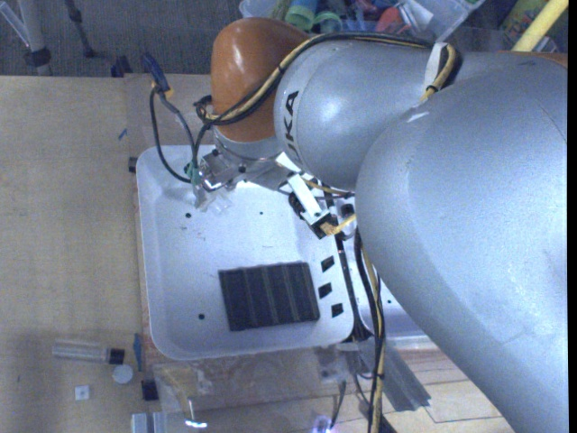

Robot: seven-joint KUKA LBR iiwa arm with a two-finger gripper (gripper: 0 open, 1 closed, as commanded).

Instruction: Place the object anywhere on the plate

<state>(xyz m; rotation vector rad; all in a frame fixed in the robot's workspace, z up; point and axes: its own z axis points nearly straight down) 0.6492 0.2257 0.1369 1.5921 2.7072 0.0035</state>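
Although the tool (206, 190) hangs low over the white bin (167, 269), whether it is spread or pinching cannot be told, and no carried object is discernible. The dark ribbed plate (269, 295) lies well apart, nearer the camera. Risk: arriving empty, or dropping onto smooth plastic.

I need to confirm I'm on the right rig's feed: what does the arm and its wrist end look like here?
The arm is a bulky, rounded, glossy silver-grey KUKA with black lettering on one link and a rounded orange band above the wrist. Black and yellow cables run along it, and a thin black cable loops off the wrist. The gripper is a small pale metal assembly, too blurred to detail.
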